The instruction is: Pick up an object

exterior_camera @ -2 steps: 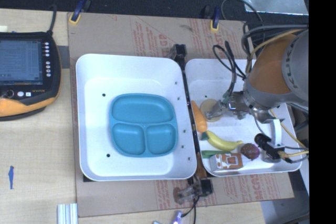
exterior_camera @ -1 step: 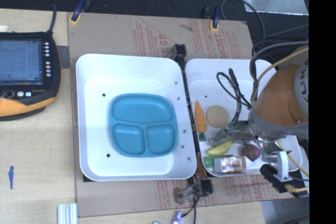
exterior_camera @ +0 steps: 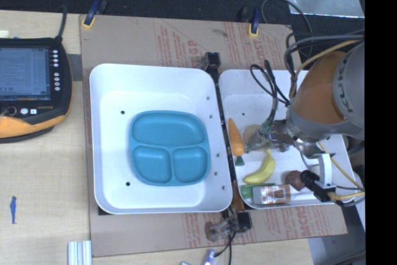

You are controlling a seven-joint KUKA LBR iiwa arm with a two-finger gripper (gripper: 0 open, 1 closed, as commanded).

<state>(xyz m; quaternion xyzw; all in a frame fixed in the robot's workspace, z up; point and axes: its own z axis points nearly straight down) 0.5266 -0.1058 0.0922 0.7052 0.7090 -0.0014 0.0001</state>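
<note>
Camera view shows the pincer (exterior_camera: 271, 138) low in the right bin (exterior_camera: 248, 87), mostly hidden under the grey and orange arm (exterior_camera: 322, 96), so its opening cannot be told. Just below it lies a banana (exterior_camera: 262, 170), with a carrot (exterior_camera: 236, 138) along the bin's left edge and a bottle (exterior_camera: 273, 194) at the near edge. A blue sectioned tray (exterior_camera: 169, 147) sits mid left bin (exterior_camera: 105, 133).

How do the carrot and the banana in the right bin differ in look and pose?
The carrot is orange and straight, lying along the bin's left wall; the banana is yellow and curved, lying nearer the bin's middle, slanted. The carrot sits farther back than the banana. Both lie loose in the right bin.
</note>
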